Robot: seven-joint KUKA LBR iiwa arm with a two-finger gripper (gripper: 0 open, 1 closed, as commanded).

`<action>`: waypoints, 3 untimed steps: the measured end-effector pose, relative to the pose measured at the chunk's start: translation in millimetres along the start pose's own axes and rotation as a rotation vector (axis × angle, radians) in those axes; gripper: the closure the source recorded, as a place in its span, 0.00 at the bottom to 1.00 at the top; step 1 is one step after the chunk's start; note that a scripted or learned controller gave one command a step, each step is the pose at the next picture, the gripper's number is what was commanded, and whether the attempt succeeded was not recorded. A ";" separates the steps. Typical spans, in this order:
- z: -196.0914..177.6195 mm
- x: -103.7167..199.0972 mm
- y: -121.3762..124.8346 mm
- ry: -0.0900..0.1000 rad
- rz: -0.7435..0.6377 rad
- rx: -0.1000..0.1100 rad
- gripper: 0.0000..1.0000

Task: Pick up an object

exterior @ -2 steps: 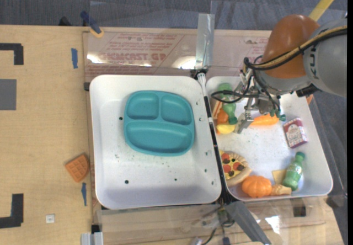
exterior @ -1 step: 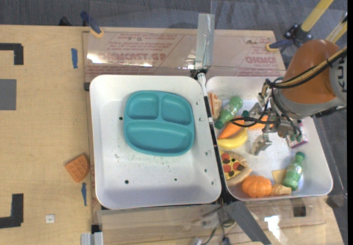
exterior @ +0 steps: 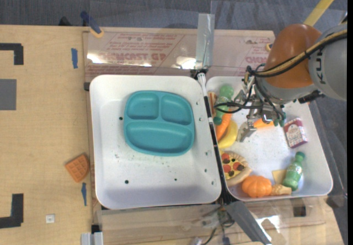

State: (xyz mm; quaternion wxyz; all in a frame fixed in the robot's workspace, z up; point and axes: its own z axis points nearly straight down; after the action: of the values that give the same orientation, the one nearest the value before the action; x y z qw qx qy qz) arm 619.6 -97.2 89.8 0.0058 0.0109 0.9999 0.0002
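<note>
My gripper (exterior: 260,122) is low over the right bin (exterior: 322,166), near its upper middle, and stands open. A small orange toy (exterior: 265,123) lies between its spread fingers; I cannot tell whether they touch it. Just left of the gripper lie a carrot (exterior: 222,122), a banana (exterior: 229,134) and a green toy (exterior: 225,94). To its right stands a pink carton (exterior: 295,133). Along the bin's front lie a pizza slice (exterior: 234,165), an orange pumpkin (exterior: 257,186), a cheese wedge (exterior: 280,188) and a green bottle (exterior: 294,171).
The left bin (exterior: 110,183) holds a teal divided plate (exterior: 159,122). A waffle toy (exterior: 77,167) lies on the wooden bench left of the bins. The arm's orange band (exterior: 292,56) hangs over the right bin's back edge.
</note>
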 end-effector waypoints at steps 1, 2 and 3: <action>-1.3 49.2 4.9 -0.002 0.000 0.001 0.00; -1.2 49.9 -5.9 -0.006 -0.230 0.002 0.00; -0.3 21.6 -32.2 -0.004 -0.342 0.001 0.00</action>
State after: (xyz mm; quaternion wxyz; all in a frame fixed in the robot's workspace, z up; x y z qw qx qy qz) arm 597.3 -128.9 89.9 0.0077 -0.1596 0.9872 -0.0013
